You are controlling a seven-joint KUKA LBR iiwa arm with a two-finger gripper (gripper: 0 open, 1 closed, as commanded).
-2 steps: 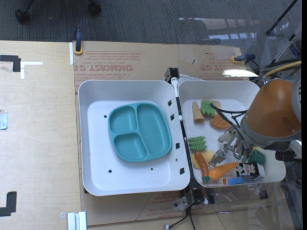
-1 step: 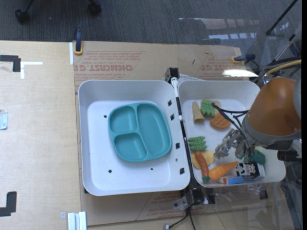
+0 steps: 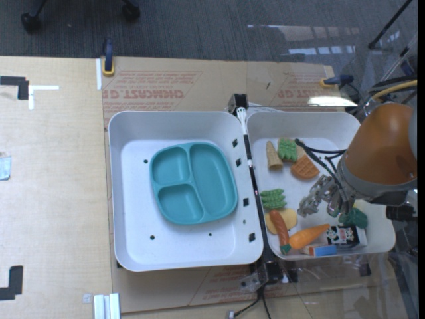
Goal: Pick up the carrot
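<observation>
The carrot [image 3: 309,236] is orange with a green stub and lies slanted near the front wall of the right bin [image 3: 345,119]. My gripper [image 3: 323,207] hangs above that bin's middle, just up and right of the carrot and apart from it. Its metal fingers [image 3: 309,203] stand open with nothing between them. The orange band of the arm [image 3: 385,145] covers the bin's right part.
Around the carrot lie a red pepper [image 3: 279,230], a yellow piece [image 3: 287,218], green leafy pieces [image 3: 273,197], a small printed box [image 3: 342,234] and a blue-orange box [image 3: 323,250]. Farther back are a cone [image 3: 273,155], broccoli [image 3: 287,149] and a waffle [image 3: 305,169]. The left bin holds a teal divided plate [image 3: 194,182].
</observation>
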